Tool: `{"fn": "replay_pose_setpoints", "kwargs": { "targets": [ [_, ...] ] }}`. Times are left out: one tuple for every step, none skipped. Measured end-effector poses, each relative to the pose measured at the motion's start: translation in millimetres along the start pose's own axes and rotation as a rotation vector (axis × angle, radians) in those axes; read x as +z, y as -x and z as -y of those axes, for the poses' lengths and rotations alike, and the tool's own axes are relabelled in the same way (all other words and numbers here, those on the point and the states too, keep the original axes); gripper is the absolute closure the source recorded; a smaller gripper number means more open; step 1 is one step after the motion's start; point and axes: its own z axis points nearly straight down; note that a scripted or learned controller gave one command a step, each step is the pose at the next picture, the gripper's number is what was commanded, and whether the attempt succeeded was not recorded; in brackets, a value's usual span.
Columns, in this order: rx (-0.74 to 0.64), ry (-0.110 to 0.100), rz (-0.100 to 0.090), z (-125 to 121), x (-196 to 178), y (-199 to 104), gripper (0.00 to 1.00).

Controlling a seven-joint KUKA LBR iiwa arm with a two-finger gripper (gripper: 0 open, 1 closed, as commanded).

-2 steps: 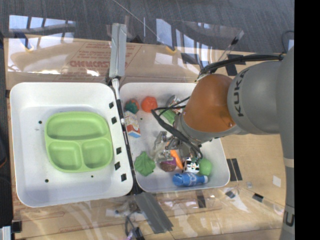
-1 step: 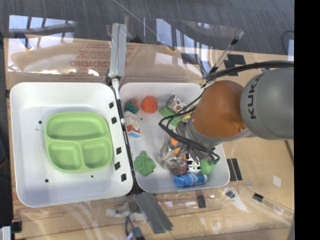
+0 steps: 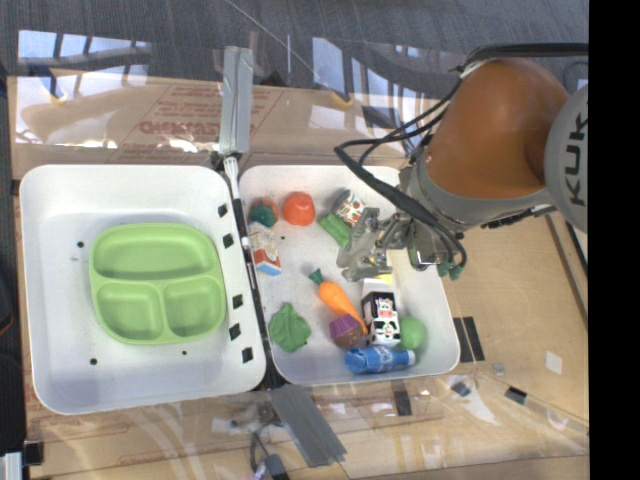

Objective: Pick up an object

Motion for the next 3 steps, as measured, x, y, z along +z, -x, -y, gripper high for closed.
{"fn": "replay_pose_setpoints", "kwargs": {
  "targets": [
    [0.000,0.000,-0.006,0,3,-1,0.00],
    [0.004,0.003,-0.015,10,181,-25,0.00],
    [-0.005,0.002,-0.010,9,170,-22,1.00]
  ]
}}
